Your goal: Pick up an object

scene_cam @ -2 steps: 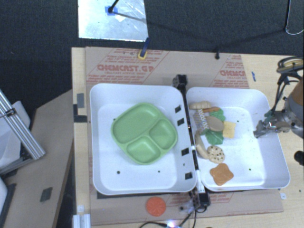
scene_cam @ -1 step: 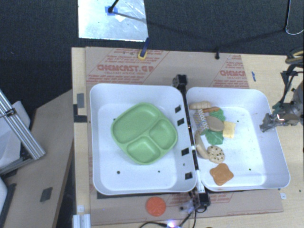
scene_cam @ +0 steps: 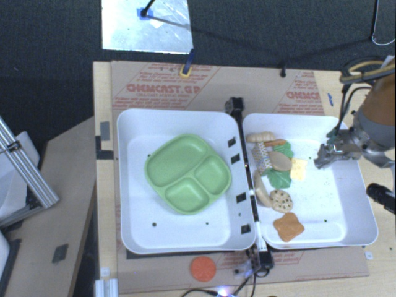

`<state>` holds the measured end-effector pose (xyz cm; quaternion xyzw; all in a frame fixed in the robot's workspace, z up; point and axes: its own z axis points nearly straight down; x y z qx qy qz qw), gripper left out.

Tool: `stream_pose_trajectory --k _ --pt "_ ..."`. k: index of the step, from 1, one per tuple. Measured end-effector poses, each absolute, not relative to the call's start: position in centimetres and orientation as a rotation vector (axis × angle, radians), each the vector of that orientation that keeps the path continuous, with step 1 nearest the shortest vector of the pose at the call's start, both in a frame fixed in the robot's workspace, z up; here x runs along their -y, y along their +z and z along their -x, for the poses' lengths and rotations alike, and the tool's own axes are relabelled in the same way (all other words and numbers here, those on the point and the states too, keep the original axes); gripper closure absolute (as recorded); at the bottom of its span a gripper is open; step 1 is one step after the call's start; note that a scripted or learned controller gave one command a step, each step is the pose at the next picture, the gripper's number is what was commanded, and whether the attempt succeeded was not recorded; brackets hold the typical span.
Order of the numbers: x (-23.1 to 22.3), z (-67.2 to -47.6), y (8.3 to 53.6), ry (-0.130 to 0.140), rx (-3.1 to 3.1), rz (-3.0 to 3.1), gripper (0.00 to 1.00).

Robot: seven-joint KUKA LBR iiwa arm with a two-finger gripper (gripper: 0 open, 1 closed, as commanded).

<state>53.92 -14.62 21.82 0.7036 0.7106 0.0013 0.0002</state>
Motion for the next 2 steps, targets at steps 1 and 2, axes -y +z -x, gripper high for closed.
stream_pose_trajectory --k 1,2 --pt "9.5 -54.2 22.8 0.005 -2.232 -2.209 1.0" --pt "4.4 -55.2 23.7 0.005 -2.233 -2.209 1.0"
